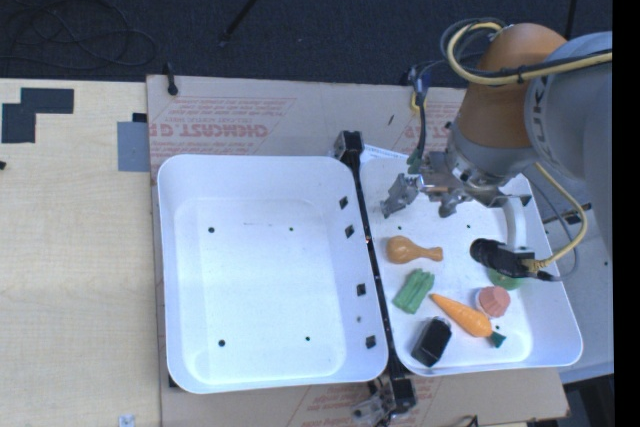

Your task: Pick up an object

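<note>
Nearest the viewer, a black block (432, 341), carrot (462, 315), green piece (413, 291) and orange gourd (412, 251) lie loose in the right bin (560, 340) as candidates, the tool (424, 197) hovering above them, fingers spread, holding nothing.

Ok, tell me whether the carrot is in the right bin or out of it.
In. The carrot lies flat on the floor of the right bin, between the black block and the pink piece.

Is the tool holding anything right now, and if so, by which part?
Nothing is held. The tool hangs open above the far end of the right bin, with nothing between its fingers; the orange gourd-shaped toy lies just below it, untouched.
</note>
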Action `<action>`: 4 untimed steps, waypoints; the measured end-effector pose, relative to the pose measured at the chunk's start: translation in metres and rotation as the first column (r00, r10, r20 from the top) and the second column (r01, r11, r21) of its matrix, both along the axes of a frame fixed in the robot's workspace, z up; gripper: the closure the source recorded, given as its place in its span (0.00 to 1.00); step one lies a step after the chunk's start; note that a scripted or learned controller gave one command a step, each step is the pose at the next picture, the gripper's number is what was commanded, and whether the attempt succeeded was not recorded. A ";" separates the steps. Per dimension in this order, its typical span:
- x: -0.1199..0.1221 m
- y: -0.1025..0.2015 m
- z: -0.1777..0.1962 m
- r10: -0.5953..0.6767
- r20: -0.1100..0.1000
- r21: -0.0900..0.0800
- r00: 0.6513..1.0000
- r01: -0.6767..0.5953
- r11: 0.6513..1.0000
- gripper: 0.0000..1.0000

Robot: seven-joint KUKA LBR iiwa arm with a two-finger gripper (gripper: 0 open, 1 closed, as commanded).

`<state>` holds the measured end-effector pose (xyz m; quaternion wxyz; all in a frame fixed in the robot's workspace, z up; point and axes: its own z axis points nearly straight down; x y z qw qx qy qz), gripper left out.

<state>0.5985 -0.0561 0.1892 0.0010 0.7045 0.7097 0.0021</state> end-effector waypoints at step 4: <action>-0.027 -0.044 0.323 -0.001 0.006 -0.002 1.000 0.001 1.000 1.00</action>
